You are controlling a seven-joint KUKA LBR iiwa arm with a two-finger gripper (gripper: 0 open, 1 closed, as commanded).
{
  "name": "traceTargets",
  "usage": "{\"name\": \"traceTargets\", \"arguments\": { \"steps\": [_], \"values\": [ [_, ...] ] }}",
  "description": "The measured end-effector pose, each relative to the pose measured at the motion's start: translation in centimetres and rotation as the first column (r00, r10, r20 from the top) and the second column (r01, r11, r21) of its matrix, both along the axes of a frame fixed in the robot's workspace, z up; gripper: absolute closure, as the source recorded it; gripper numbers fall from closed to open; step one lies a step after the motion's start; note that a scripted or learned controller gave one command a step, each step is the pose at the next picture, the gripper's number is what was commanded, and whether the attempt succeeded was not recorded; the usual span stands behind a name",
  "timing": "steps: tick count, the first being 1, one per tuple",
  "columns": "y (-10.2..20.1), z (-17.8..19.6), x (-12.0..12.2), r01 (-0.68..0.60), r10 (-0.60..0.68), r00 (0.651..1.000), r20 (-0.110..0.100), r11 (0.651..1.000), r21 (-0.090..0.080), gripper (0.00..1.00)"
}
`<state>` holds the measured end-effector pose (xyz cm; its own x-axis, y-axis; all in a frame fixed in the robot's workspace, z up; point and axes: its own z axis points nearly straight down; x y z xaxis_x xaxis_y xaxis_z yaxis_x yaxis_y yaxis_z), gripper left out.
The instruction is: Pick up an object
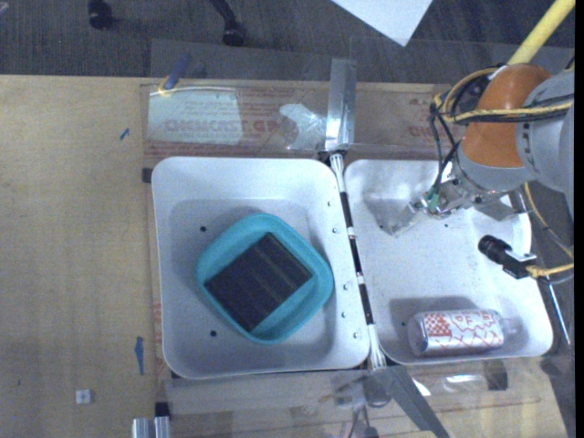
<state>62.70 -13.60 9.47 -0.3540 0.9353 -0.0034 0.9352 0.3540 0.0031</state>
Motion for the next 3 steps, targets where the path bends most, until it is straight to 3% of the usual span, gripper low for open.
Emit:
{"name": "traceTargets", "arguments": {
  "steps": [1,2,3],
  "values": [
    [2.6,5.1,-7.6,0.076,-0.076,0.997,-0.005,0.997,0.002,0.0],
    [0.9,-0.5,-12.8,-0.062,0.062,0.998,-0.001,0.998,0.002,0.0],
    [1.9,13.8,-12.1,-0.252,0.252,0.968,-0.002,0.968,0.001,0.0]
  ]
}}
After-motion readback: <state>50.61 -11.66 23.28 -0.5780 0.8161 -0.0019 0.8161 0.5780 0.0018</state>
